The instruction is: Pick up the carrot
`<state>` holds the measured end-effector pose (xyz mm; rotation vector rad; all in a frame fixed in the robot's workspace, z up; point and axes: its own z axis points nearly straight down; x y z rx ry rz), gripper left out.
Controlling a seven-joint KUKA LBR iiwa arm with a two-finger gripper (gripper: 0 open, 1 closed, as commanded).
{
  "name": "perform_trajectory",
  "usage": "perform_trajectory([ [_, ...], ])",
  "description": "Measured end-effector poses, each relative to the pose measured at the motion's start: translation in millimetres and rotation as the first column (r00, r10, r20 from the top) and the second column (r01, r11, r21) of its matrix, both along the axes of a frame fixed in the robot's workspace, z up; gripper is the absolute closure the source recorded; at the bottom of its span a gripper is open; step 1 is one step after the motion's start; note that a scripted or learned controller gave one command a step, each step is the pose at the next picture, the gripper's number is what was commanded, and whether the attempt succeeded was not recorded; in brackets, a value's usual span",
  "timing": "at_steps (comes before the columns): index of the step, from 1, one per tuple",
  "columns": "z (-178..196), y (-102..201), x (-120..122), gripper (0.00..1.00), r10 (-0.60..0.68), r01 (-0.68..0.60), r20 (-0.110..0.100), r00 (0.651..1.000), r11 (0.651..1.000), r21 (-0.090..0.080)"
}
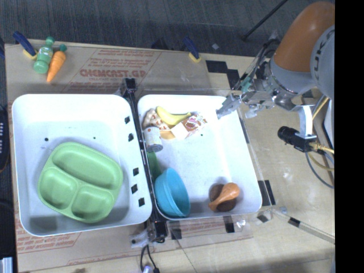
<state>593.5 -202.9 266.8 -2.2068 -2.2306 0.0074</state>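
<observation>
Bench [296, 181] carries two white bins side by side — left bin [28, 112], right bin [227, 152] — with the carrot [56, 64] and a green bottle [42, 58] at its far-left corner.

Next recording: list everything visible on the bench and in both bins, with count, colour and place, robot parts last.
carrot: one, orange with green top, on the cardboard beyond the left bin, outside both bins
green bottle: one, green, touching the carrot's left side
divided plate: one, light green, in the left bin
banana: one, yellow, far end of the right bin
food wrappers: small pile, white and red, beside the banana
can: one, grey, by the right bin's left wall
blue bowl: one, blue, tipped, near-left corner of the right bin
brown toy: one, brown and orange, near end of the right bin
white bins: two, side by side
arm: one, grey with orange band, at right
tool: one, over the right bin's far-right corner
</observation>
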Motion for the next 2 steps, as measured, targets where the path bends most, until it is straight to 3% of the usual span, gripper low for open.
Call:
perform_trajectory([
  [1,-127.8,-7.2,-65.2,0.00,0.061,-0.061,-0.012,0.998,0.998,0.004],
  [2,-171.1,-6.7,-117.2,0.00,0.287,-0.287,0.000,0.958,0.958,0.006],
])
